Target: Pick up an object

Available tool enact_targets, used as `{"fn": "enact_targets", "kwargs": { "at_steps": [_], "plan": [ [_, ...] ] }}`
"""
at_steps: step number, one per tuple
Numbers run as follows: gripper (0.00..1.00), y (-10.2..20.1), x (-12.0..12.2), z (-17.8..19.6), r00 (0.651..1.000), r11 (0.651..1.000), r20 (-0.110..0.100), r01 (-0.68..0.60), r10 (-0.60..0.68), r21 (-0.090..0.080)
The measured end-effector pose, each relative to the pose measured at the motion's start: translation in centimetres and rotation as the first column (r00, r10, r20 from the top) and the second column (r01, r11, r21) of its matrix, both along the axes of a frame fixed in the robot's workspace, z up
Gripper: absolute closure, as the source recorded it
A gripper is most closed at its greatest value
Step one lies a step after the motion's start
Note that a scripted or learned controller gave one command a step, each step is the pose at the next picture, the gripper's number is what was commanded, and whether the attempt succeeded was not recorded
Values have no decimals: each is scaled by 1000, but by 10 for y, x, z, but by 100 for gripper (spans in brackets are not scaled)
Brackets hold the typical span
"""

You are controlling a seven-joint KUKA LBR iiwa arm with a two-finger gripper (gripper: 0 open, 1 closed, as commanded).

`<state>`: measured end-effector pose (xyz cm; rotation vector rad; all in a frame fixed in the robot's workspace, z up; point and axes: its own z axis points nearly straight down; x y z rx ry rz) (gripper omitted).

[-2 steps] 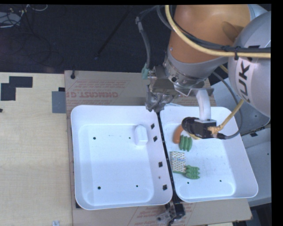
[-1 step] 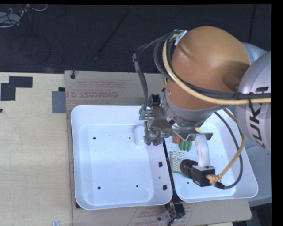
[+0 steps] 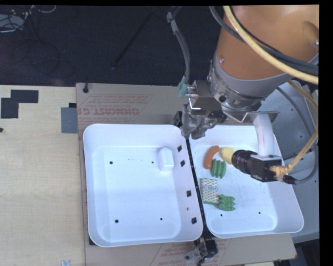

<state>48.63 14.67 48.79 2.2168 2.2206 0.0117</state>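
A robotics lab: an industrial arm (image 3: 260,47) over two white bins (image 3: 99,156) on a cardboard-covered bench (image 3: 31,171), cables (image 3: 21,15) behind.

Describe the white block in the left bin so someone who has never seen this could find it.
Start at the left bin. Near its upper right part lies a small white block with rounded corners. It is the bin's one loose item, white on white, unlike the coloured pieces in the right bin.

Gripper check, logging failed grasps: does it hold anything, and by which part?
Nothing visible in the gripper; it hangs above the right bin's back-left corner.
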Motion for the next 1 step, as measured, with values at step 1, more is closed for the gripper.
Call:
{"fn": "enact_targets", "kwargs": {
  "at_steps": [1],
  "plan": [
    [100,16,2,53,1000,1000,-6,0,0,-2]
  ]
}}
